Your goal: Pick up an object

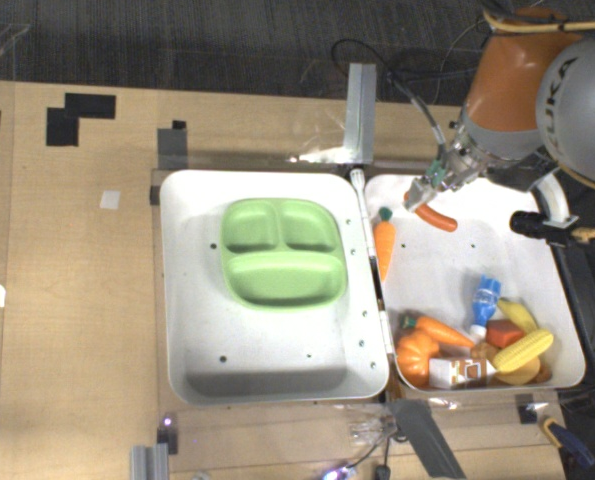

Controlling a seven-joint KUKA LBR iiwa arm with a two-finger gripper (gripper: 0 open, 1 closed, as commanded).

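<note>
Red-orange sausage-shaped toy (pixel 436 216) sits in upper part of right bin (pixel 497 230), just below and touching gripper (pixel 429 190). Looks pinched at its left end only, rest sticking out lower right. Gripper apparently clamped on that end, but contact small in frame, so a judgement, not certain.

Risks from here:
- End-grip, off-centre. Likely to pivot or slip out on lift; long free end acts as lever.
- Round, smooth-looking body. Poor friction, could squirt out under squeeze.
- If pinch is only partial, lift comes up empty and toy drops back into bin, possibly rolling toward the wall.
- Cables trailing from wrist toward upper middle of frame; could tug on a fast move.

Nearby, going outward:
- Carrot (pixel 383 244) with green top just left of the toy, lying along the divider between bins. Near but apart; a swing of the free end could clip it.
- Lower right corner of right bin crowded: blue bottle (pixel 485 299), banana (pixel 518 314), corn cob (pixel 524 349), second carrot (pixel 444 330), small pumpkin (pixel 416 352), brown-labelled bottle (pixel 458 372). Well apart from the grasp, no interference for a straight lift.
- Left bin (pixel 191 268) holds green compartment tray (pixel 282 251), centre-left of frame. Well apart.
- Metal post (pixel 361 113) at top middle between bins, close to the arm's path if moving left.
- Wooden counter (pixel 67 268) around both bins, black markers at upper left.

Nothing directly blocks an upward lift; divider rim and post matter only for a transfer leftward.
</note>
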